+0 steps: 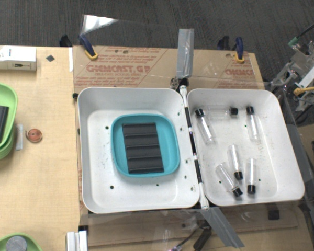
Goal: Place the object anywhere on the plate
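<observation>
A pale wooden bench (pixel 36 192) over dark carpet bears cardboard and two shallow white bins side by side. The left bin (pixel 94 192) holds a teal plate (pixel 170 140) at its centre, with a black ribbed insert (pixel 142 147) lying on it. The right bin (pixel 282 187) holds six clear vials with black caps: three toward twelve o'clock (pixel 204 124), three toward six o'clock (pixel 234 160); the gripper's state cannot be told.
</observation>
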You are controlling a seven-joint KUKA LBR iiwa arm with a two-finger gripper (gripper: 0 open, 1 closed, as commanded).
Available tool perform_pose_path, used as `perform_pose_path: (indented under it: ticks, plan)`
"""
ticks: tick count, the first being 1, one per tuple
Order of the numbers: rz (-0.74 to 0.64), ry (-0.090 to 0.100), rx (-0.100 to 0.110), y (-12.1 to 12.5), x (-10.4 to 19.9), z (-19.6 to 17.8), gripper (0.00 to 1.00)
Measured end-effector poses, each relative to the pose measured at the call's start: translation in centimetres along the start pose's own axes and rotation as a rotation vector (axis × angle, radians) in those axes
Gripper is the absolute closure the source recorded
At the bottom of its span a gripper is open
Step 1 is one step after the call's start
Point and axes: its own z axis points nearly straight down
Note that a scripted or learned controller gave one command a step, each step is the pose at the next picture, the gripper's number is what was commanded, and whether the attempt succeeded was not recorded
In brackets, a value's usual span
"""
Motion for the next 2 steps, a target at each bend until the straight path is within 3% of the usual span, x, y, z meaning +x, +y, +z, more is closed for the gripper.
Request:
perform_pose_path:
  ticks: [1, 2]
  plan:
    - [0.028, 0.001, -0.002, -0.3, 2.9, -2.1, 0.00]
    - [0.062, 0.000, -0.001, 0.5, 1.8, -12.8, 0.00]
